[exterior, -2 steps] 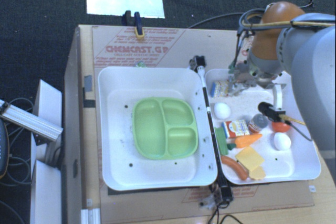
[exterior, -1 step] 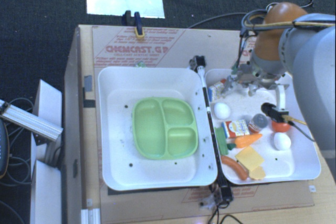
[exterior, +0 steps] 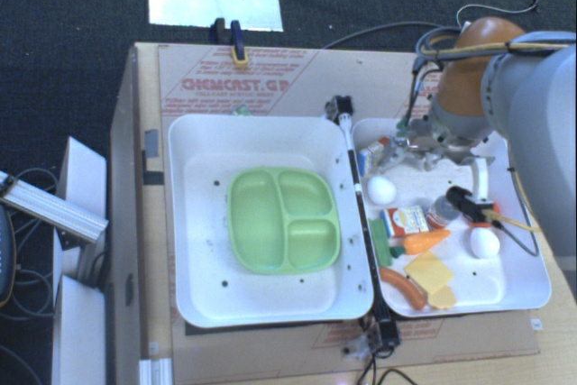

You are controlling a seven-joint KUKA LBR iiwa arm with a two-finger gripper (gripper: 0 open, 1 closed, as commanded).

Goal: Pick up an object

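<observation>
Dark carpet surrounds the bench. Above the right bin [exterior: 527,288], the gripper [exterior: 416,151] hovers near an egg [exterior: 381,189]. Jaw state unclear; nothing lifted yet.

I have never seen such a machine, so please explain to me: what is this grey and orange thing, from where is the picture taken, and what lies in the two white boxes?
It is a robot arm, grey with an orange band, reaching in from the right. One fixed camera looks down at a slant on a bench with two shallow white bins. The left bin holds a green divided tray. The right bin holds toy food: two white eggs, a carrot, a sausage, yellow cheese and a small carton. The arm's pincer hangs over the back of the right bin. I see nothing between its fingers.
</observation>
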